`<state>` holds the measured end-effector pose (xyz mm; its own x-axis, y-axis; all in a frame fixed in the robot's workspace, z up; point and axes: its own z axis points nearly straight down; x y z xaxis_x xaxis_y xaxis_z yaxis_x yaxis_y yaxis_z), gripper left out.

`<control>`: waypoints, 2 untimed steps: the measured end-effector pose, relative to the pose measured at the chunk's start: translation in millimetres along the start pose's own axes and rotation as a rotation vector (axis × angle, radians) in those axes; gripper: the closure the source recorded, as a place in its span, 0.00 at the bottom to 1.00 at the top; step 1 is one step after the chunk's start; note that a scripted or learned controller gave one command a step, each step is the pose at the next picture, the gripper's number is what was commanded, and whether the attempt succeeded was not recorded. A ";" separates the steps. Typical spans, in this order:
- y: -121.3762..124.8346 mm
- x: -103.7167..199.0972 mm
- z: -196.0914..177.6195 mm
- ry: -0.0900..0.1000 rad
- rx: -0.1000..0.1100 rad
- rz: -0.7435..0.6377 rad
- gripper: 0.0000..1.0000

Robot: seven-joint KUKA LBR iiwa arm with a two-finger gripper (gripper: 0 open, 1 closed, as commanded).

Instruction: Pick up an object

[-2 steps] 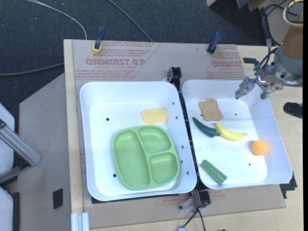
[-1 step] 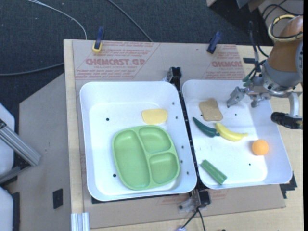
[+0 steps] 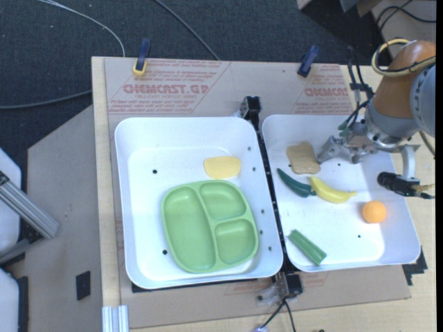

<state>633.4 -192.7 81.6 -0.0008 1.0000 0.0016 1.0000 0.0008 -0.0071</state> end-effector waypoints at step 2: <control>-0.2 5.7 -60.0 -0.004 -0.013 0.000 1.00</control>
<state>633.6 -187.1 141.5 -0.0011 1.0000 -0.0025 1.0000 0.0011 0.0064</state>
